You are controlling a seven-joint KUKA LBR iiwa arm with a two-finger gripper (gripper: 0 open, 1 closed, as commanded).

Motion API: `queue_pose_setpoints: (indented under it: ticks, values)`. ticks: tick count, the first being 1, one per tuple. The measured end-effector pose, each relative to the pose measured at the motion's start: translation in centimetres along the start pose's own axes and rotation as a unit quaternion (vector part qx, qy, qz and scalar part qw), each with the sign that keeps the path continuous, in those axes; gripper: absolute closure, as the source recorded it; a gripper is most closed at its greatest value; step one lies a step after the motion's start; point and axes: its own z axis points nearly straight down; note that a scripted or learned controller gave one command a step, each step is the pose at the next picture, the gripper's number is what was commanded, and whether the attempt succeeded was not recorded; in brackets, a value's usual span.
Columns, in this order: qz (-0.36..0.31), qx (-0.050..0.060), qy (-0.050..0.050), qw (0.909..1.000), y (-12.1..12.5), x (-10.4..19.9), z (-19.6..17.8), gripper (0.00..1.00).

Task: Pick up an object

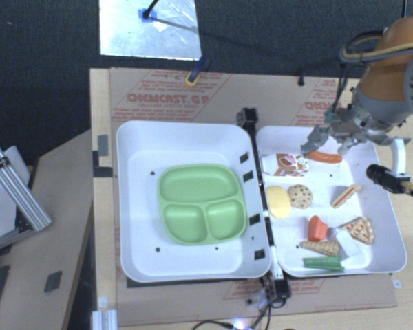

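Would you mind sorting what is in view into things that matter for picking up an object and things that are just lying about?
Belong to the job:
end effector, above the right bin's far end
red toy sausage beneath it
round speckled cookie
yellow rounded toy
toy pizza slice
right white bin

Just lying about:
green divided plastic tray in the left white bin
shiny metal sheet beyond the bench

Green tray [196, 212], speckled cookie [301, 196], white bins [134, 184].
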Motion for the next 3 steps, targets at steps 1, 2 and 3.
queue_pose_setpoints:
  ticks: [1,2,3]
  values:
    - [-0.001,-0.006,-0.001,1.0000,0.3,0.0,-0.8,0.00]
    - [-0.002,-0.005,0.000,1.0000,0.1,1.0,4.8,0.00]
    - [0.000,-0.007,0.000,1.0000,0.3,0.9,8.8,0.00]
